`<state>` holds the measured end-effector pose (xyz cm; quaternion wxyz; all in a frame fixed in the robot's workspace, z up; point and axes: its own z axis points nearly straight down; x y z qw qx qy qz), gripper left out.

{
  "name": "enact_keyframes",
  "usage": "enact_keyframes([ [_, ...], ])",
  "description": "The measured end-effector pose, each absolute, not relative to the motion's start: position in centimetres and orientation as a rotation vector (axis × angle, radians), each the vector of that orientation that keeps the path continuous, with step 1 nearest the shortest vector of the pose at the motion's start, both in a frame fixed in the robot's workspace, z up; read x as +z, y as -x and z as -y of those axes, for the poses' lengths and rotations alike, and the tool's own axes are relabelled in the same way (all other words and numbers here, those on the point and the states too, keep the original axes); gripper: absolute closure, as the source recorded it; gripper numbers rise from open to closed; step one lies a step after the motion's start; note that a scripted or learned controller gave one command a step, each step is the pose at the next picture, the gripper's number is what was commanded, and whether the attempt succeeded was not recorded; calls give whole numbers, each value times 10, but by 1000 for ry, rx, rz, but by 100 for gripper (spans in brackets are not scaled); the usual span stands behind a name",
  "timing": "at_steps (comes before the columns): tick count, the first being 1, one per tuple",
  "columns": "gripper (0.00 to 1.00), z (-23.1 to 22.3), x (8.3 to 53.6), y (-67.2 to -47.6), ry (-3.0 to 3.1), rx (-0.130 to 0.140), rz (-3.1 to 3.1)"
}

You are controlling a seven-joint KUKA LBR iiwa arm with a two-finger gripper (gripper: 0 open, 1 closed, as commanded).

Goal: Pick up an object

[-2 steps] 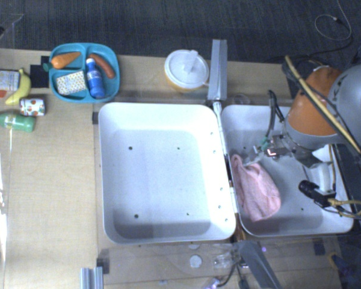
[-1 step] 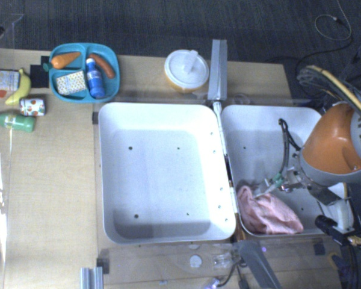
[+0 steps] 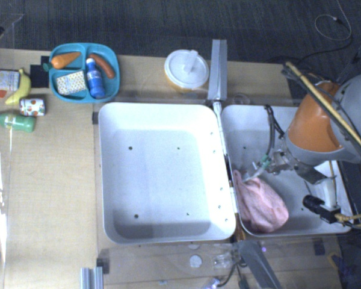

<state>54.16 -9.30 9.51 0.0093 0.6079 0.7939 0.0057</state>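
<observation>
Claw [image 3: 257,172]: in right bin [image 3: 253,120], grip state cannot be told; pink cloth [image 3: 262,205] just below, touching.

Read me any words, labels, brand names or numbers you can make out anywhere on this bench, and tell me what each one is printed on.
No text is legible in this view.
Small red and white carton: has printing, too blurred to read.
Small can: patterned label, too small to read.
Blue bottle in the blue tray: label unreadable.
White lidded tub: no markings visible.
</observation>
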Motion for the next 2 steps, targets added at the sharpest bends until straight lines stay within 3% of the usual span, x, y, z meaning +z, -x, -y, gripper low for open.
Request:
enact_keyframes([
  [1, 0, 89, 94, -599, -2065, 19, -2344],
  [2, 0, 101, 94, -544, -1975, 21, -2419],
])
